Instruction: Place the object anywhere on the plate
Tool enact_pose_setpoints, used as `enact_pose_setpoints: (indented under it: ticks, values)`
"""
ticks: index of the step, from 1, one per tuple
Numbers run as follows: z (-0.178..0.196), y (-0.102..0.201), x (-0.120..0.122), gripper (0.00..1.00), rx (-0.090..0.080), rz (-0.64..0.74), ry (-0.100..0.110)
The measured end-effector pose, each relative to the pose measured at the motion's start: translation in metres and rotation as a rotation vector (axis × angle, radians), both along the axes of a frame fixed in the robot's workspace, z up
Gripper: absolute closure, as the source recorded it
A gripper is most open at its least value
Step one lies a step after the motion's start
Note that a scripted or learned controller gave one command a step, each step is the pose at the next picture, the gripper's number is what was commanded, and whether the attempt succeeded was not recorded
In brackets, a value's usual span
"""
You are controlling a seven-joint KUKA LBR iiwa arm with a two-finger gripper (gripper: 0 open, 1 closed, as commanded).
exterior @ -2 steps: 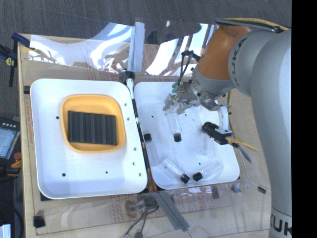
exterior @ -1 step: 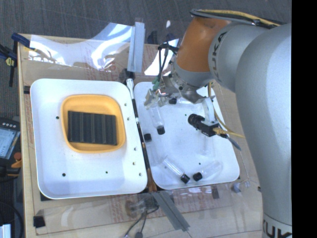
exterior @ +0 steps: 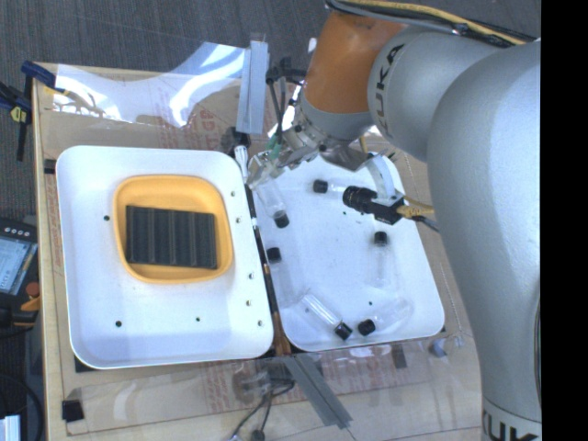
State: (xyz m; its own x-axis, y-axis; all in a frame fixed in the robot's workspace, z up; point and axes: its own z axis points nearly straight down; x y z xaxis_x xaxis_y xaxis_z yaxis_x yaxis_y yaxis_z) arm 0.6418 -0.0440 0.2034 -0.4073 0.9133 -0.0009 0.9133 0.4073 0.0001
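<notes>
The only writing that can be read is pale lettering point(exterior: 510, 427) on the arm point(exterior: 459, 108), low and far right of the plate point(exterior: 170, 189). It shows "UK" and part of another capital before the frame's lower edge cuts it off. Reddish print on the brown bench point(exterior: 197, 122) beyond the plate is too faint to read. A small screen point(exterior: 13, 257) left of the plate is cropped by the frame edge, and its display is illegible.

The yellow plate lies in a white bin point(exterior: 92, 320) and carries a dark ribbed insert point(exterior: 175, 235). Right of the plate, a second bin point(exterior: 340, 274) holds all the loose things. Six black caps lie there: two nearest the plate point(exterior: 280, 219), one up and right of it, one farthest right, and a pair low and right. Clear tubes point(exterior: 319, 310) lie low and right of the plate beside that pair, hard to pick out against the white floor, so their number is uncertain.

The gripper point(exterior: 269, 162) hangs up and right of the plate, over the second bin's corner nearest the plate. It blurs into pale glare below the orange band point(exterior: 344, 53). I cannot tell whether it is open or closed, or whether anything is in it.
</notes>
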Motion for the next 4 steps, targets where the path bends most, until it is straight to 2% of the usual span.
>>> enact_pose_setpoints:
  ticks: [1,2,4]
  values:
    - [0.0,0.0,0.0,0.0,0.0,-0.001,0.0]
    - [-0.013,0.001,-0.021,0.0,0.002,0.327,0.006]
    - [-0.013,0.001,-0.021,0.0,0.001,0.326,0.006]
